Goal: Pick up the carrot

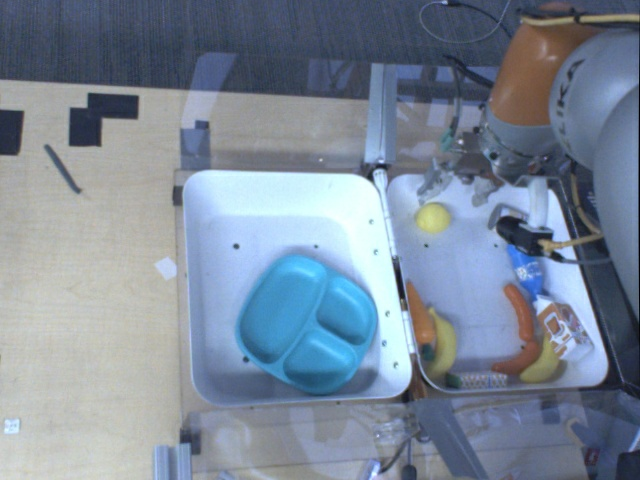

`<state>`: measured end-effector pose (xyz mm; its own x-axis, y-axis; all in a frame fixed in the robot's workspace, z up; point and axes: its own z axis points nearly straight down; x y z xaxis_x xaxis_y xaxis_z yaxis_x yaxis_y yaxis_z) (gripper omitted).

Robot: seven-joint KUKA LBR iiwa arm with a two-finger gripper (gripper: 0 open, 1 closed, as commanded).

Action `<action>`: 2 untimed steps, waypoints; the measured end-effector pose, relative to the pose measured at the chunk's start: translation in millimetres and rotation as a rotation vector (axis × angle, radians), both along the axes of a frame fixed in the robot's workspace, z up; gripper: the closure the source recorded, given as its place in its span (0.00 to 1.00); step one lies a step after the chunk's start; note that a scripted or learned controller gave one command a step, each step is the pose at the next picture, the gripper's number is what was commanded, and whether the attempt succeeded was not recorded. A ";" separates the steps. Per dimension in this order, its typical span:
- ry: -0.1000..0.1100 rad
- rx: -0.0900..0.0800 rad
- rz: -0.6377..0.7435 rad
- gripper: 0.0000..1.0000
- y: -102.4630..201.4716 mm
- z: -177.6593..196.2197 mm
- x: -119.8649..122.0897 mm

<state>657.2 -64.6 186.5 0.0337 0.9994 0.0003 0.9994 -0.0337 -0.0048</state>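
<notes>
While the gripper (462,180) hangs open and empty over the right bin's (470,258) far edge — just beside a yellow ball (433,218) — the carrot (420,316) lies against that bin's near-left wall, touching a banana (443,346).

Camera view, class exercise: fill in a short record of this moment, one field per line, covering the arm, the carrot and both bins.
arm: gripper over the far edge of the right bin, fingers apart
carrot: by the right bin's left wall, beside a banana, not held
near gripper: yellow ball just below it
left bin: blue divided plate
task state: carrot not yet picked up
</notes>
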 end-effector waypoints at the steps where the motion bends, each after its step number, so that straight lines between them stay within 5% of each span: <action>1: -0.004 0.000 -0.125 0.00 -21.2 -96.0 -67.4; 2: -0.004 0.000 -0.003 0.00 -17.4 -11.5 -6.0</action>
